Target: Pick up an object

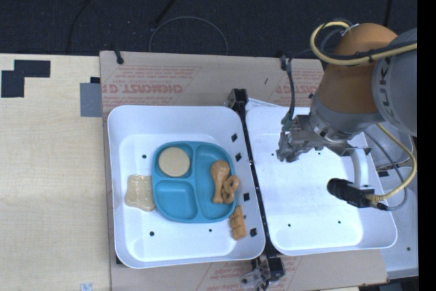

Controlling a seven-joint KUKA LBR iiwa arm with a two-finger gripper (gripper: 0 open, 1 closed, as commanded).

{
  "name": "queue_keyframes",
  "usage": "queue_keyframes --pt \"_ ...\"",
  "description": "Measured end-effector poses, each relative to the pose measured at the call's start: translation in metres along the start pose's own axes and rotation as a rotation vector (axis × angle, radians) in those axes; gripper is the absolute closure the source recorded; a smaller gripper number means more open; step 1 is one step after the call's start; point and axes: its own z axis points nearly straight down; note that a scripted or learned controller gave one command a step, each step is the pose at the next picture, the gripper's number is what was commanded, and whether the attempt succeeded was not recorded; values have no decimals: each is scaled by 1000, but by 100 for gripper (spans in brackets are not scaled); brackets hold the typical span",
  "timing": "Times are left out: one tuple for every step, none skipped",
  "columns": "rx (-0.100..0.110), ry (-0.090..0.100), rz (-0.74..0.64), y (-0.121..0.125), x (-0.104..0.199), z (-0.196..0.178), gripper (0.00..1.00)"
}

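My gripper [289, 150] hangs over the upper left part of the right bin [320, 232], its dark fingers pointing down toward the white floor. Nothing shows between them. In the left bin [126, 126] lies a blue compartment plate [182, 201]. A round tan cookie [174, 161] sits in the plate's upper left section, and a tan pretzel-like piece [223, 181] lies in its right section. A pale bread-like piece [139, 192] rests on the bin floor beside the plate's left edge. A small brown piece [237, 223] lies by the plate's lower right corner.
A black divider rail [248, 167] runs between the two bins. The grey arm with its orange band [357, 75] reaches in from the right above the right bin. Cardboard [170, 82] lies under both bins.
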Motion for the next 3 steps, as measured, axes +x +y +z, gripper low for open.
queue_keyframes --pt "1 0 -1 -16 57 -7 100" --pt "3 -1 0 -40 97 -10 100" --pt "3 -2 1 -62 140 2 100"
